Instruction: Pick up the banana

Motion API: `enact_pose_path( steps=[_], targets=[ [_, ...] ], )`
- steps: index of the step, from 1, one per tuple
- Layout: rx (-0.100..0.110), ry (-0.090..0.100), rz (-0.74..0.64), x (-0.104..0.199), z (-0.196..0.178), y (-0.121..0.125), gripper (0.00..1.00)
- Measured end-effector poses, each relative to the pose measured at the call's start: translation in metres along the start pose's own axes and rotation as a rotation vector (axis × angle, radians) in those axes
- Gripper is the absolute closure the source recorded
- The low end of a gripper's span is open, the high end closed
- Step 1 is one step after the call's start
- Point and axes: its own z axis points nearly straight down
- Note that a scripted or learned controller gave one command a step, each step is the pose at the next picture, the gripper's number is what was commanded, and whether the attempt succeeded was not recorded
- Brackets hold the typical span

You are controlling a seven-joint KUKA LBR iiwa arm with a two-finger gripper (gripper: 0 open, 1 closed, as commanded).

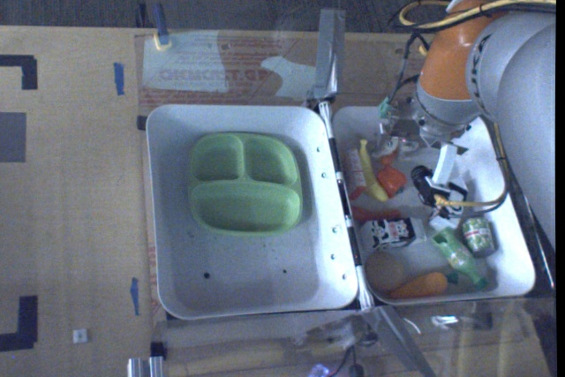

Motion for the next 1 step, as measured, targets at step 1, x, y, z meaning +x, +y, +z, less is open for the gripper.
enact_pose_path(
  steps=[1],
  targets=[
    [0.003,0.003,0.38,-0.0065,0.0015,0.0168,1.0]
  ],
)
